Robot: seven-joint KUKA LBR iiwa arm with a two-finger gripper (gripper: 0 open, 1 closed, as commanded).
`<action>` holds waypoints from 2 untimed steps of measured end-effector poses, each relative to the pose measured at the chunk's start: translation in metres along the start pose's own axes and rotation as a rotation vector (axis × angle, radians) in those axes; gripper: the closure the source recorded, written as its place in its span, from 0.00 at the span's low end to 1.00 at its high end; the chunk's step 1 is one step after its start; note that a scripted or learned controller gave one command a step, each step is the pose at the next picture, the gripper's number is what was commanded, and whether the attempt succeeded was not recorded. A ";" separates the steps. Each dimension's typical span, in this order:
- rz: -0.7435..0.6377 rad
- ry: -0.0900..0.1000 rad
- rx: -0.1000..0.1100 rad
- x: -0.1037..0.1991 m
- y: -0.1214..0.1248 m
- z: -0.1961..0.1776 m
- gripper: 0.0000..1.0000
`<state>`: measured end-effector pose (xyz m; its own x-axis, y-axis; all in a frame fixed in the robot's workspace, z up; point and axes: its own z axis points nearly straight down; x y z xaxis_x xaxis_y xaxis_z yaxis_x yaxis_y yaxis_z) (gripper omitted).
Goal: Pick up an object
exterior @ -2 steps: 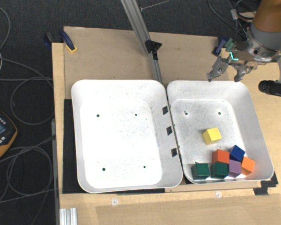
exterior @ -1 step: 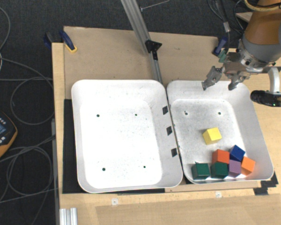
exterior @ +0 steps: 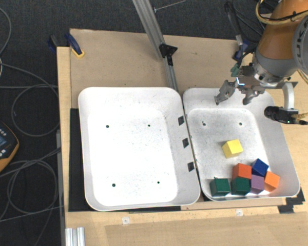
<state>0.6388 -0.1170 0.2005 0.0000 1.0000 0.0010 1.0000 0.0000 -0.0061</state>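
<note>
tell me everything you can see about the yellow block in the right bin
The yellow block is a small cube of a plain, bright yellow, matte and solid-looking, like painted wood or foam. It sits flat on the floor of the right bin, turned a little askew to the bin's walls, near the middle. It stands alone: nothing touches it. The cluster of other coloured blocks lies apart from it toward the near corner, and the hand hangs over the bin's far edge, well clear of it.

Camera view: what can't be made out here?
- Block cluster: camera view, blocks overlap, so the count behind the front row is uncertain.
- Arm: cut off by the top and right edges.
- Device: cut off by the left edge; screen too small to read.
</note>
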 end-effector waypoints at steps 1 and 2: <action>-0.001 0.000 0.001 0.004 0.003 0.063 0.00; -0.001 0.000 -0.009 0.003 0.005 0.047 1.00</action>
<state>0.6439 -0.1135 0.1539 -0.0006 1.0000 0.0007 1.0000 0.0006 0.0026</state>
